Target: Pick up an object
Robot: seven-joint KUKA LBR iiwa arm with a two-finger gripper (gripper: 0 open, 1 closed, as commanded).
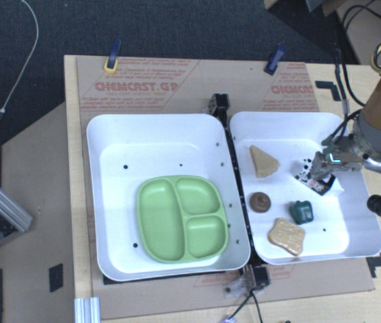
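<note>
the claw (317, 173) sits low in the right bin (355, 244), toward its far right side, reaching in from the right. whether its fingers are spread or clenched i cannot tell; the dark parts there blur together, and nothing can be seen caught between them. the task names no particular object, so any of four would do: a tan wedge (263, 161) at the far left of that bin, a small brown disc (260, 202) just near of it, a teal block (302, 211) close to the claw's near side, and a pale biscuit-like piece (287, 236) at the near edge. the left bin (103, 200) carries a green divided plate (180, 217).

the risk, as i judge it, is that the claw is over bare bin floor, beside the objects and not above one. closing here would likely grab nothing. drifting toward the teal block off-centre could nudge it aside or clip its corner. the flat disc and biscuit look hard to pinch.
</note>
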